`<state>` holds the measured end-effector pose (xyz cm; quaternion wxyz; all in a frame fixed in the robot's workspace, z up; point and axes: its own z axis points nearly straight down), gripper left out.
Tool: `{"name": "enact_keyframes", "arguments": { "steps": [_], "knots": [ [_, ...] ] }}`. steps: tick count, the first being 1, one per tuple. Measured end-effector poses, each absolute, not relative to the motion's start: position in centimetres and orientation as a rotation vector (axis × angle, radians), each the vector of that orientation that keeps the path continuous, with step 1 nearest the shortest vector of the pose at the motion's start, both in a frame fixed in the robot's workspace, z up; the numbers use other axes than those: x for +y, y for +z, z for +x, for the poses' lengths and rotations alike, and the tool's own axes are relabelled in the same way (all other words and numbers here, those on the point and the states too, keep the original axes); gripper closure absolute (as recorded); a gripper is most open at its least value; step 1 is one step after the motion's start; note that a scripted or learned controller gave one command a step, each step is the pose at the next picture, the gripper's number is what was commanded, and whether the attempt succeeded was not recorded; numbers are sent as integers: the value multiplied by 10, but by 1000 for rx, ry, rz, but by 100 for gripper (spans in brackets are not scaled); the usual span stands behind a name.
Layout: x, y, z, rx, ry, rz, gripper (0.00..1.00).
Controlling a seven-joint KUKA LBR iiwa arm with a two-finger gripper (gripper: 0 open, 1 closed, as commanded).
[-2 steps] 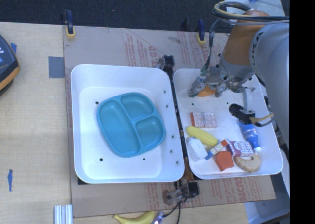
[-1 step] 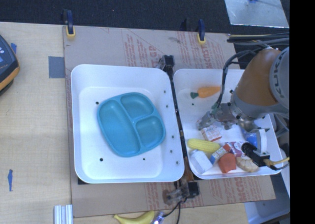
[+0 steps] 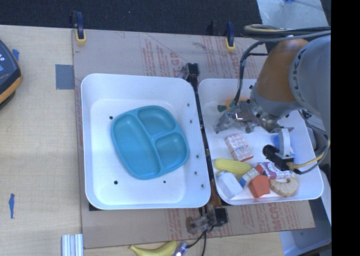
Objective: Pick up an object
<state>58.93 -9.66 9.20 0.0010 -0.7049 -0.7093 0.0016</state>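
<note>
Nearest the camera, 1 banana (image 3: 153, 248) lies on the table (image 3: 39, 153). 2 white bins sit side by side: the left bin (image 3: 90, 137) holds 1 blue plate (image 3: 149, 141); the right bin (image 3: 315, 184) holds 1 yellow corn (image 3: 232, 165), 1 orange block (image 3: 259, 187), 1 donut (image 3: 283, 186) and 1 small box (image 3: 239, 146). The gripper (image 3: 237, 118) hovers above the right bin; whether it is apart or together cannot be told.

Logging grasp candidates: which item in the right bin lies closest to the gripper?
The small red-and-white carton, lying just below the gripper. The yellow corn cob, orange block and bagel lie farther toward the bin's near edge.

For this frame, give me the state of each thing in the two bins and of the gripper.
Blue divided plate: flat, upright, nothing on it, left bin.
Corn cob: lying, right bin.
Red-and-white box: lying flat.
Orange block: resting beside doughnut.
Gripper: low over right bin.
</note>
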Motion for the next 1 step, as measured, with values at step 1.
{"name": "enact_keyframes", "arguments": {
  "steps": [1],
  "knots": [
    [-112,92,638,-2225,2,-2215,0]
  ]
}}
